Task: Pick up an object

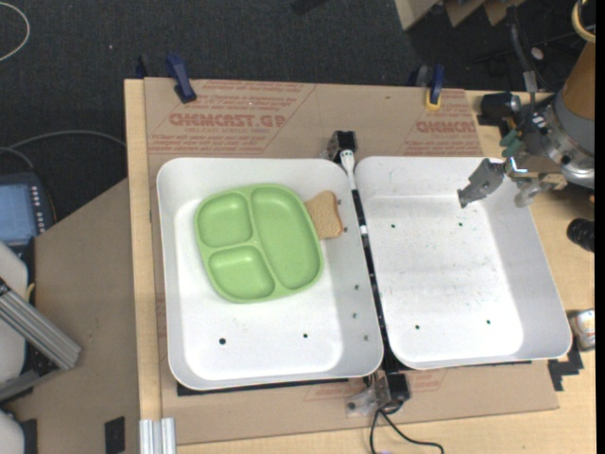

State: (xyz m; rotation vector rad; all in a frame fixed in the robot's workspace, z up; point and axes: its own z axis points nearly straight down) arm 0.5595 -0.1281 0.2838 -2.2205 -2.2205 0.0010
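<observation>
Cardboard printed "CHEMCAST" underlies both bins; the hand hangs released, fingers spread.

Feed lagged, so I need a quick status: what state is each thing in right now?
Green divided plate: flat in the left bin, compartments bare.
Brown sponge-like piece: lying against the plate's right rim.
Pincer: over the right bin's upper right corner, holding nothing.
</observation>
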